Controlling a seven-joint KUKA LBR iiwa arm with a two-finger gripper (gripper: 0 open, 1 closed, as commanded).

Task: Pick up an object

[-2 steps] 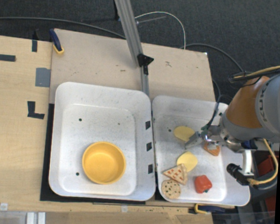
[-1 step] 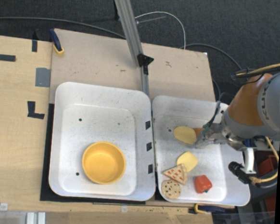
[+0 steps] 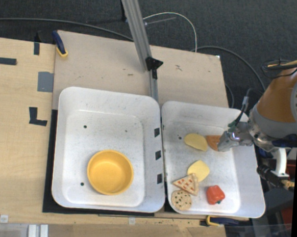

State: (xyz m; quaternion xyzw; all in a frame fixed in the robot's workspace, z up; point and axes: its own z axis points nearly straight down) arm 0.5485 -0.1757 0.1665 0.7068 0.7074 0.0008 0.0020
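End effector (image 3: 227, 142) sits low in the right bin (image 3: 244, 199), down on an orange piece (image 3: 213, 142) beside the pale yellow oval (image 3: 196, 141). My worry is a miss: the orange piece lies flat near the bin's far side, so the tool may slide over it or shove it into the oval. I cannot tell how far the tool is open, nor whether it grips the piece or merely touches it. Other candidates lie nearer me: yellow wedge (image 3: 199, 170), pizza slice (image 3: 186, 184), cookie (image 3: 181, 200), red pepper (image 3: 214, 194).
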